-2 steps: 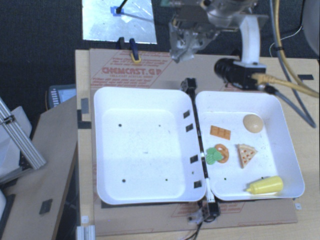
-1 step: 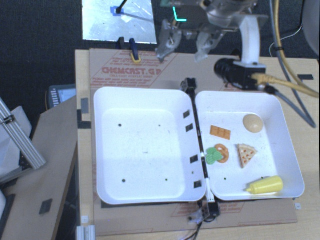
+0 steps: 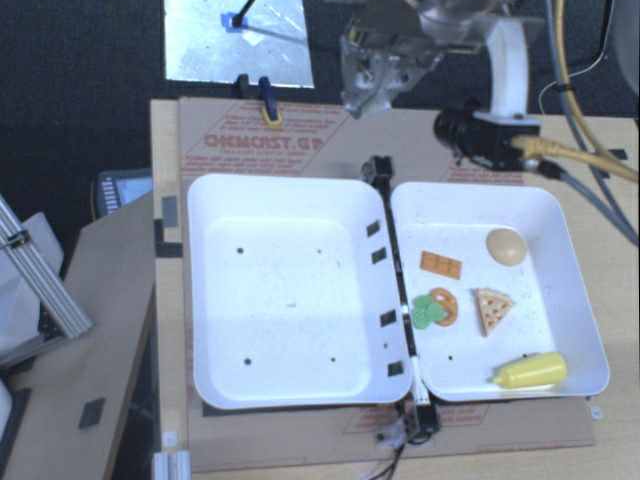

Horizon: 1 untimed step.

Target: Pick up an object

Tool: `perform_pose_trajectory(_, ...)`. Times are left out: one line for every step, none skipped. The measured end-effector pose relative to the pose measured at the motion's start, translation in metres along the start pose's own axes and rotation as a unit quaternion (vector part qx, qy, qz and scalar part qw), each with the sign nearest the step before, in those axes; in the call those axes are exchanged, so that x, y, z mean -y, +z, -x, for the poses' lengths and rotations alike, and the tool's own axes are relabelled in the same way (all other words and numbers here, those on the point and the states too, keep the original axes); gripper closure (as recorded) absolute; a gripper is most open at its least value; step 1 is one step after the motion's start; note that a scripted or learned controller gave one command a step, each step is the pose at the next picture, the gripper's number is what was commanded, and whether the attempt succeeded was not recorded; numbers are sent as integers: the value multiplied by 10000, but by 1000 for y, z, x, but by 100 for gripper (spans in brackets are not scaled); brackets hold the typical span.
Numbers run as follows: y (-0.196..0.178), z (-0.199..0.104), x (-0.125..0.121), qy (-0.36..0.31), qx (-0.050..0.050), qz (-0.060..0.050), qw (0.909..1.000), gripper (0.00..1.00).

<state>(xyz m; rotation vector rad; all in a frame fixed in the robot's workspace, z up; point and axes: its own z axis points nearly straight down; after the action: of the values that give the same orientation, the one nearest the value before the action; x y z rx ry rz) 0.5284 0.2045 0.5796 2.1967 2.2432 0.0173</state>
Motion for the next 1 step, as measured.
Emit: perform_pose_trajectory(-11, 0, 0, -21, -5, 8, 10000, 100)
